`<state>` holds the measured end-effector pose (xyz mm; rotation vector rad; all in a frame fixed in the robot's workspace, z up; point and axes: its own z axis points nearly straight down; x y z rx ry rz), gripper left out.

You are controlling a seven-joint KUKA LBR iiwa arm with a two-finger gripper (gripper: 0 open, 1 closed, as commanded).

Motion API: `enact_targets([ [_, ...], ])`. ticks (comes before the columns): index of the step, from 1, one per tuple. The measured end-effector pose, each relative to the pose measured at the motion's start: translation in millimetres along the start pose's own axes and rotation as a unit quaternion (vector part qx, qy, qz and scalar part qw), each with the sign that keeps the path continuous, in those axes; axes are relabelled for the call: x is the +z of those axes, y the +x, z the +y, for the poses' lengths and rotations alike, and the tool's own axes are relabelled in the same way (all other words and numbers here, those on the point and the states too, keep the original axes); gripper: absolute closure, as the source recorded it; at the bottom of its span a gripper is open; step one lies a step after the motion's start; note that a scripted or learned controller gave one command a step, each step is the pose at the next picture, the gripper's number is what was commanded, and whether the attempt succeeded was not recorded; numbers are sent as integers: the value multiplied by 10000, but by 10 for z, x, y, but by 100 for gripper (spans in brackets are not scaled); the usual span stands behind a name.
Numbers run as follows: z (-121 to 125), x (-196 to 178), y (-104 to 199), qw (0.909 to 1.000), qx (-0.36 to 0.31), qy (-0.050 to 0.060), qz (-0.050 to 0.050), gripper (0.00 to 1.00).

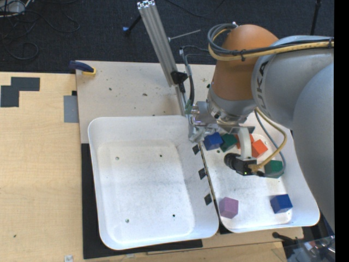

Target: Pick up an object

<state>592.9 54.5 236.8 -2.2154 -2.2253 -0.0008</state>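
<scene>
Overhead view of a tabletop (pixel 131 91) bearing two shallow white bins side by side. The left bin (pixel 142 222) lies bare of blocks; the right bin (pixel 305 212) holds the candidate objects. The arm (pixel 283 86) reaches in from the right, its wrist over the upper part of the right bin, with the end effector (pixel 204 129) low near the rim shared by the two bins. Whether the end effector is open or closed cannot be told, as the wrist covers it.

A blue block (pixel 213 141) sits just beside the end effector, next to a dark green block (pixel 229 142) and an orange block (pixel 259 147). A green block (pixel 274 168) lies further right; a purple block (pixel 228 207) and a second blue block (pixel 281 203) rest well apart near the front edge.

Judged step: approach and descent toward the clustered blocks, nothing visibly grasped. The next move calls for settling squarely over one block, probably the nearest blue one, without nudging its neighbours. The cluster is partly hidden by the wrist and cables (pixel 271 146)
</scene>
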Motion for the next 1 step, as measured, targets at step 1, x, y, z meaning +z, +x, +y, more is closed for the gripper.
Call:
enact_targets([
  [1,373,-39,400,10000,4,-3,0,100],
])
